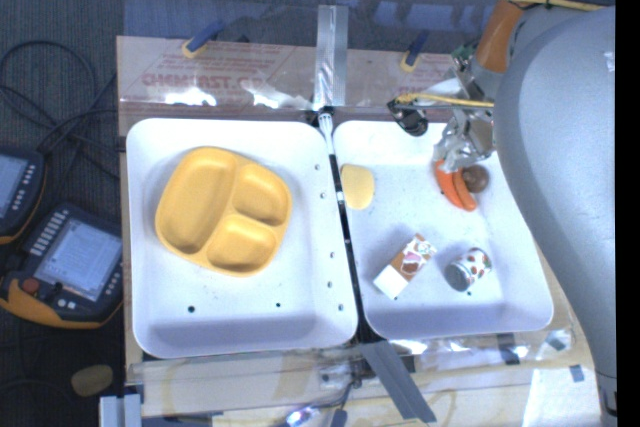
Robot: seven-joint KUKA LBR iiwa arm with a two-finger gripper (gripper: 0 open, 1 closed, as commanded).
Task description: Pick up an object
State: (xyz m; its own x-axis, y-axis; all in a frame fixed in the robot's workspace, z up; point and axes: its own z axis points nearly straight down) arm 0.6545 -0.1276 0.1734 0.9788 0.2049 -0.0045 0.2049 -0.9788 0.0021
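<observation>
The right bin (520, 315) holds a handful of small items. An orange carrot-like piece (457, 190) lies near the bin's far right wall, with a small brown round item (476, 178) touching it. My gripper (457, 153) hangs directly over the orange piece's far end, very close to it or touching it. A pale yellow disc (357, 186) rests against the bin's left wall. A small brown-and-white carton (405, 266) lies on its side near the front. A short patterned can (467, 269) sits just to the carton's right.
The left bin (150, 315) holds a yellow divided plate (224, 209). The grey arm (565, 165) covers the right bin's right side. A metal divider (330, 65) stands at the back between the bins. A pendant (65, 265) lies off the bench at left.
</observation>
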